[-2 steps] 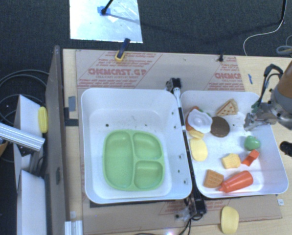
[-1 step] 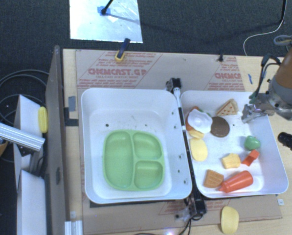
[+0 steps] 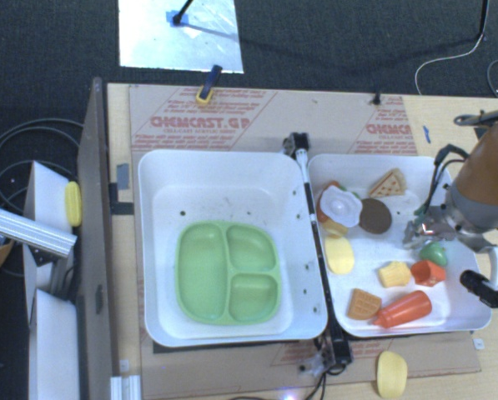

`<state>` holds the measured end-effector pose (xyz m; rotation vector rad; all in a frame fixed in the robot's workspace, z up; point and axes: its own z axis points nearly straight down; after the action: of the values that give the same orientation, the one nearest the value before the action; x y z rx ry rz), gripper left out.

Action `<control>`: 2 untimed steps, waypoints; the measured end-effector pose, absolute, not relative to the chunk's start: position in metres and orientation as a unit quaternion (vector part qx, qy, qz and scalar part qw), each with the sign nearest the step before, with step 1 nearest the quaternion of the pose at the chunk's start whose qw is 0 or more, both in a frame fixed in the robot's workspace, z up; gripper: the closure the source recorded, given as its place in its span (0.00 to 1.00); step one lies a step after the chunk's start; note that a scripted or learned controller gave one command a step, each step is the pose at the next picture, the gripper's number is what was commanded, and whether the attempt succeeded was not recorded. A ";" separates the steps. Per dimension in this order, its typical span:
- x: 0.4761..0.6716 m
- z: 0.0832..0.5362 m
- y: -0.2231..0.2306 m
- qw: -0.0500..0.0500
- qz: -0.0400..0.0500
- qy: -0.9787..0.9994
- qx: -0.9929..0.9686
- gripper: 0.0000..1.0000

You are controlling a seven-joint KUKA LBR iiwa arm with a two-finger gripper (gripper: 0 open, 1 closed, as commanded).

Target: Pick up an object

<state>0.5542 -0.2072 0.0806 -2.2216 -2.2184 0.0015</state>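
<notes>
The gripper (image 3: pixel 421 232) hangs low in the right bin (image 3: pixel 449 319), just above the small green toy (image 3: pixel 435 252); whether it is spread or closed I cannot tell. That green piece sits beside the red toy (image 3: pixel 429 272) and above the orange carrot (image 3: pixel 404 308). It looks like light, hard, smooth plastic, likely to slip, so pinching across its rounded middle seems safest.

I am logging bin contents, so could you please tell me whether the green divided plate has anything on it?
Empty. The green divided plate lies flat in the left bin, all three compartments showing bare green; the toy food sits in the right bin.
</notes>
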 end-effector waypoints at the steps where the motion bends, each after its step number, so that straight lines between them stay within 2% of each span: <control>1: 0.557 0.095 -0.207 -0.002 -0.001 -0.708 -0.706 1.00; 2: 0.557 0.095 -0.207 -0.002 -0.001 -0.708 -0.706 0.00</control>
<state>0.5575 -0.2065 0.0950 -2.2221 -2.2267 -0.0040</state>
